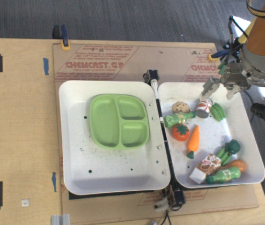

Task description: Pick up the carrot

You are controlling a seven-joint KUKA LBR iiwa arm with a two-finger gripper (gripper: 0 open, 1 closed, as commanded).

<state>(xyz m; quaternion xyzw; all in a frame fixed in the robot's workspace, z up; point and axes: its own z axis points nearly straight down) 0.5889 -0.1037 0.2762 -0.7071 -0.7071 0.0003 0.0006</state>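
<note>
A wooden bench (20, 139) carries a cardboard sheet (123, 60) printed with red lettering, on which two shallow white bins sit side by side. The left bin (76, 172) holds a green divided plate (119, 121) with three compartments, lying flat toward the far side of the bin. The right bin (252, 139) holds a scatter of toy foods. The grey arm (263, 36), with its orange band, enters from the far right and hangs over the far right corner of the right bin. Its gripper (219, 90) is spread wide, one finger on the left and one on the right, with nothing between them; it stands above a small red-and-white can (203, 109) and a green leafy vegetable (217, 111). The carrot (193, 140) lies free near the middle of the right bin, its thick orange end toward the far side and its tip pointing near, well apart from the gripper. Just left of it rests a red tomato (180, 132), with a green bottle (177, 120) and a speckled cookie (180, 108) farther back. At the near right lie a broccoli piece (229, 149), a brown-and-white carton (206, 167), and a second green bottle (224, 175). Blue tape marks (45, 65) dot the bench.
</note>
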